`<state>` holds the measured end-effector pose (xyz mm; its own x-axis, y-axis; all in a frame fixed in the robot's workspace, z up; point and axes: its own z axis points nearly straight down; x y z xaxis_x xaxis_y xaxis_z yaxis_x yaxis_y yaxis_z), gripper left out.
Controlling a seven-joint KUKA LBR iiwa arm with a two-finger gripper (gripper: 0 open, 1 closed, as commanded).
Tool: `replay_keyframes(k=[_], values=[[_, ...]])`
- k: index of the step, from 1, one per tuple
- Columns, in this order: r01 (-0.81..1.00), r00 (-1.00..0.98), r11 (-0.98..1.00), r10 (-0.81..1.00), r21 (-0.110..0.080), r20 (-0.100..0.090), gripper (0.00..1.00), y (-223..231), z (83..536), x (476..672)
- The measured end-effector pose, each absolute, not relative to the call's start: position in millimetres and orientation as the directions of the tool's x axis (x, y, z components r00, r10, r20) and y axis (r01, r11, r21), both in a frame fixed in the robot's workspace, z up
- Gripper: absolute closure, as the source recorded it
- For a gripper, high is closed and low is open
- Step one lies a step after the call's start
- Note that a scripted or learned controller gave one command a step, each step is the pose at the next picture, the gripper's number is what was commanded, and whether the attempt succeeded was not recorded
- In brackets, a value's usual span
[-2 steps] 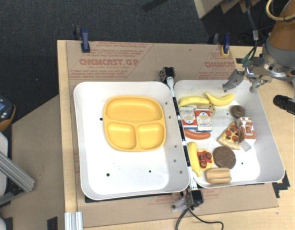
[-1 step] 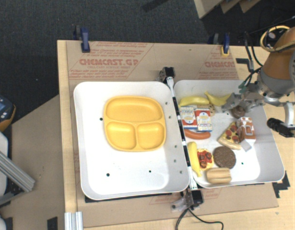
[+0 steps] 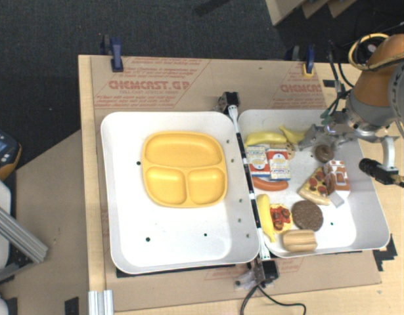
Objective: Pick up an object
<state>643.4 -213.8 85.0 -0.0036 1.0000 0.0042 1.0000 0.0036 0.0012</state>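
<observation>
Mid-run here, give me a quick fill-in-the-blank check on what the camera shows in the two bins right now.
1. The yellow divided tray lies in the ____ bin.
2. The tray has ____ compartments.
3. The banana lies at the ____ end of the right bin.
4. The gripper hovers over the ____ bin.

Missing words: left; three; far; right

You have a brown table (image 3: 188, 77) with red lettering printed across its far side. Two shallow white bins sit directly on it, side by side and touching: the left bin (image 3: 123, 195) and the right bin (image 3: 369, 209). Two blue clamps (image 3: 114, 50) grip its far edge.
</observation>
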Motion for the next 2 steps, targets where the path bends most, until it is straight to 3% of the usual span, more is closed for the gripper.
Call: replay_keyframes(k=[1, 2], values=[[1.000, -0.004, 0.004, 1.000, 0.003, 0.009, 0.00, -218.2, 86.3, 616.4], [1.000, -0.005, 0.005, 1.000, 0.005, -0.002, 0.00, -187.6, 85.2, 655.7]])
